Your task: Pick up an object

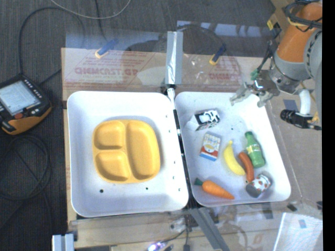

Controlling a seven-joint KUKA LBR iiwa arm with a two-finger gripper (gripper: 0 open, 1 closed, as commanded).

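Two white bins sit side by side; the right bin [186, 140] holds a banana [233, 158], carrot [214, 189] and green bottle [254, 149]. Above its far right corner, the gripper [251, 94] hangs with fingers spread, holding nothing.

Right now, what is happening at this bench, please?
A grey and orange robot arm reaches in from the right, and its hand hangs over the far right corner of the right bin, with its fingers spread and nothing between them. The toys lie untouched in that bin: a banana, a carrot, a green bottle, a small carton and a black and white toy. The left bin holds a yellow divided tray. No pick has started yet.
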